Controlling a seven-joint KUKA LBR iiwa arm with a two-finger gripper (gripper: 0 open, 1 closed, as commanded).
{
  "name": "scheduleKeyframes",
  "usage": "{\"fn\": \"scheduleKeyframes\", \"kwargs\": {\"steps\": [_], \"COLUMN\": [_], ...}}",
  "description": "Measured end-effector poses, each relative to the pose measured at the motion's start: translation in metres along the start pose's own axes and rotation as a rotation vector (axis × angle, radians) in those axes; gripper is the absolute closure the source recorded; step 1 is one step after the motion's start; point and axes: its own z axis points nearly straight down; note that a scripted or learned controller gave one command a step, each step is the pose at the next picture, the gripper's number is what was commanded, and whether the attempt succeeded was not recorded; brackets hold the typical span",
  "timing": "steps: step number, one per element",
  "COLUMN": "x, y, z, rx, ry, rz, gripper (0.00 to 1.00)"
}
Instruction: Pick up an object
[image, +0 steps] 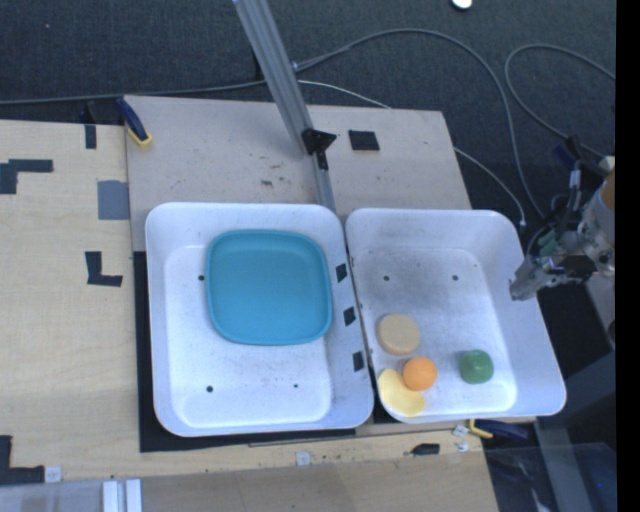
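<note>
approach step: my gripper at right bin right rim, finger state unclear; next, descend on green ball.

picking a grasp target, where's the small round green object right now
The small round green object lies in the right white bin, near its front right corner, just right of the small orange ball.

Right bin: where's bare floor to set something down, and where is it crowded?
Bare: the right bin's far half, above the tan disc. Crowded: near edge, with tan disc, orange ball and yellow piece clustered left, green ball apart right.
</note>
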Motion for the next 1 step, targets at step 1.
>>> {"fn": "scheduleKeyframes", "kwargs": {"steps": [1], "x": [0.0435], "y": [-0.0062], "z": [0.0032], "rx": [0.005], "ry": [0.002], "rz": [-0.003], "gripper": [1.0]}}
